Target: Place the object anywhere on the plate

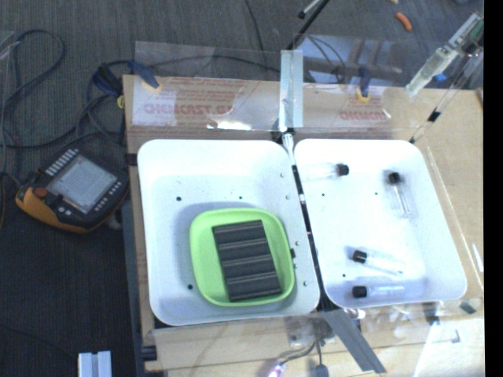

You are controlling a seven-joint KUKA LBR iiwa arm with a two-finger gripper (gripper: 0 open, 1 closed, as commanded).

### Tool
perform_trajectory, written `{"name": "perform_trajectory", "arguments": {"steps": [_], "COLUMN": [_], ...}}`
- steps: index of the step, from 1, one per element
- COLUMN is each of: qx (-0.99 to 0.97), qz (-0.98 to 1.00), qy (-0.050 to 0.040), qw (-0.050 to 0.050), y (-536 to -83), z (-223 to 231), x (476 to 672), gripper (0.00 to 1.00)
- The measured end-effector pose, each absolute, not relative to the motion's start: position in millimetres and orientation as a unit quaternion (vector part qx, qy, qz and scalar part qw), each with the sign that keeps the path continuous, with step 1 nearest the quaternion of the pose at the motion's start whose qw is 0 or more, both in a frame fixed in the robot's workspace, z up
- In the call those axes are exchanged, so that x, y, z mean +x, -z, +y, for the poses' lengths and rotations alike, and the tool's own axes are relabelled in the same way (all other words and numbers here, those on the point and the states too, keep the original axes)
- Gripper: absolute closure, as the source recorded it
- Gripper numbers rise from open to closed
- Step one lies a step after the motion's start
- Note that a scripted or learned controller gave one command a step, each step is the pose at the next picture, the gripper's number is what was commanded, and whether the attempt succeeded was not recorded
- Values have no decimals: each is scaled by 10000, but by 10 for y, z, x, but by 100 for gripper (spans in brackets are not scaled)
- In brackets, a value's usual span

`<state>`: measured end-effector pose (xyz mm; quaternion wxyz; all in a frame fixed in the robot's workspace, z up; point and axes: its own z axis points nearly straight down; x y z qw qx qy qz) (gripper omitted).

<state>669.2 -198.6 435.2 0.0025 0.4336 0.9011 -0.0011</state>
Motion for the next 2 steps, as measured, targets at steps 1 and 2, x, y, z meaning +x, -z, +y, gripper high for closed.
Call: {"name": "perform_trajectory", "arguments": {"steps": [1, 2], "qx": [4336, 4336], "qz": [9011, 9011], "qy": [11, 11], "qw": [25, 25], "y": [-4352, -4352], "z": [-1986, -1986], "x": [6692, 6692], "gripper": [0, 0]}}
